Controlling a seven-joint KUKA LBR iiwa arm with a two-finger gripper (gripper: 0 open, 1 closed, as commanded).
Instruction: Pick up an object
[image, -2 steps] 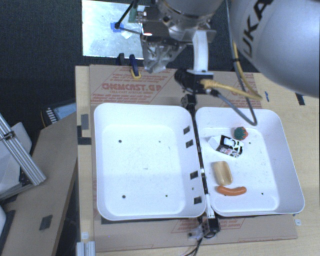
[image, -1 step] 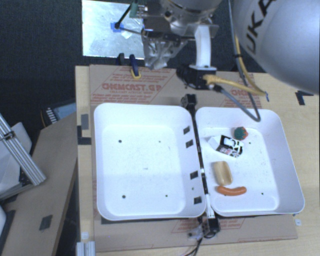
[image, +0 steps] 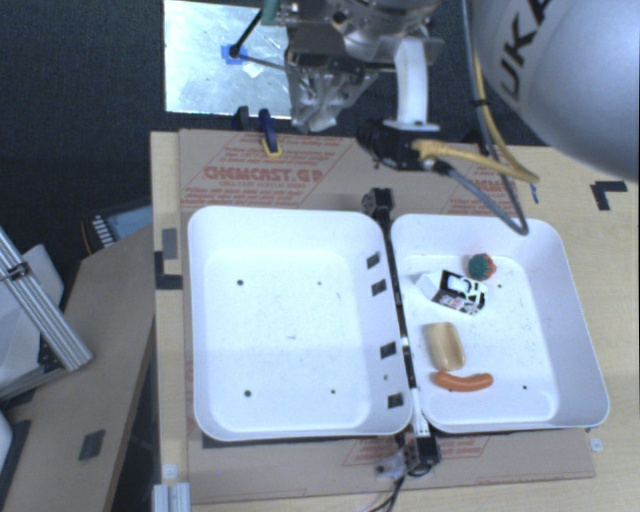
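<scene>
Several small objects lie in the right bin: a green and red ball-like piece near the back, a black and white packet just in front of it, a tan bread-like piece and an orange sausage shape toward the front. My gripper hangs high at the top of the view, beyond the back edge of the left bin, well away from all the objects. Nothing shows between its fingers.
Both bins rest on a brown cardboard sheet on the bench. Yellow and grey cables run from the arm over the back of the right bin. A metal rail stands at the far left.
</scene>
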